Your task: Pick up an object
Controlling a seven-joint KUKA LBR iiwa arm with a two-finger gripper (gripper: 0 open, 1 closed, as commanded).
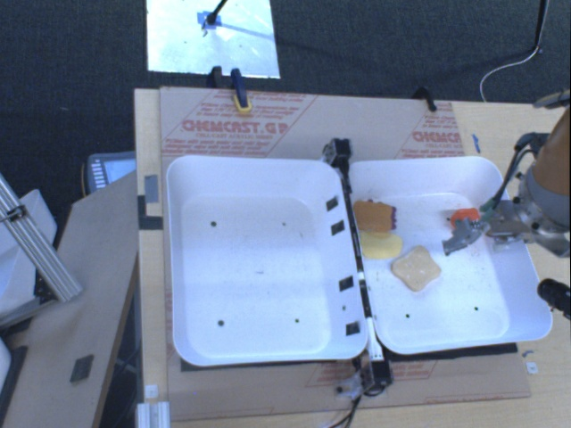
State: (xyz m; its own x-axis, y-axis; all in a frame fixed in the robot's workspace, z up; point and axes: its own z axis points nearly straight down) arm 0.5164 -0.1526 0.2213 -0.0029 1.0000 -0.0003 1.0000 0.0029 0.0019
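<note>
The right bin (500, 319) holds three toy food items near its left side: a brown and orange block (375, 215), a pale yellow piece (382, 246) just below it, and a tan bread slice (416, 268) lower right of that. My gripper (457, 235) reaches in from the right and hovers low over the bin's middle, to the right of the bread slice and apart from it. A small orange object (464, 214) sits right at the gripper's upper side; whether it is held or lies beneath is unclear.
The left bin (178, 266) stands beside the right one, joined by a black clipped divider (350, 266). A cable (508, 65) hangs at the back right. A shiny metal plate (212, 25) lies behind the bench.
</note>
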